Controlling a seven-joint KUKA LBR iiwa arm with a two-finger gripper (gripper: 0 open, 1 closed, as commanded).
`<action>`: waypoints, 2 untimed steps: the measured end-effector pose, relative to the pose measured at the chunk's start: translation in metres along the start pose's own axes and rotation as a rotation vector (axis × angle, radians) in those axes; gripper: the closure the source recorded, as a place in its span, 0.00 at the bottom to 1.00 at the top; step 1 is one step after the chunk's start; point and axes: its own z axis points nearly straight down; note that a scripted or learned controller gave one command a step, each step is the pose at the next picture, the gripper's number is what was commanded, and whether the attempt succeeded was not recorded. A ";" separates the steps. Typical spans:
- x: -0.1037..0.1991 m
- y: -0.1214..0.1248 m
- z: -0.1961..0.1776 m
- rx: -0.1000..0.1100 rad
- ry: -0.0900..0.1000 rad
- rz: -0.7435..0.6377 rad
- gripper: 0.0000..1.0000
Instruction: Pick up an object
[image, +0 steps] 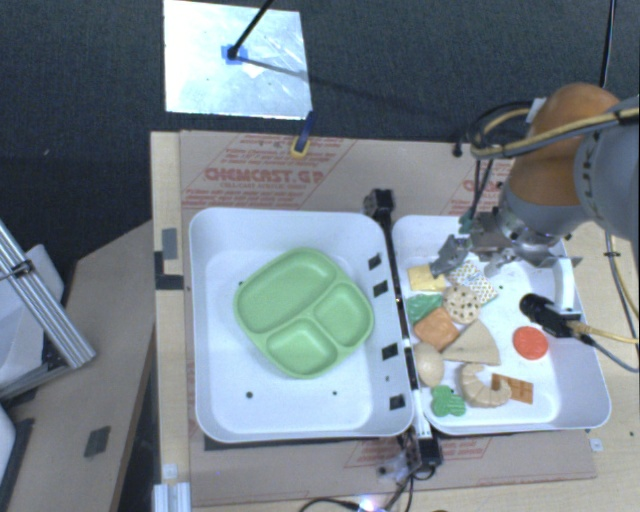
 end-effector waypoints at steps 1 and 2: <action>0.000 0.003 -0.008 -0.014 -0.001 -0.002 0.00; 0.001 0.005 0.034 -0.011 -0.001 0.000 0.00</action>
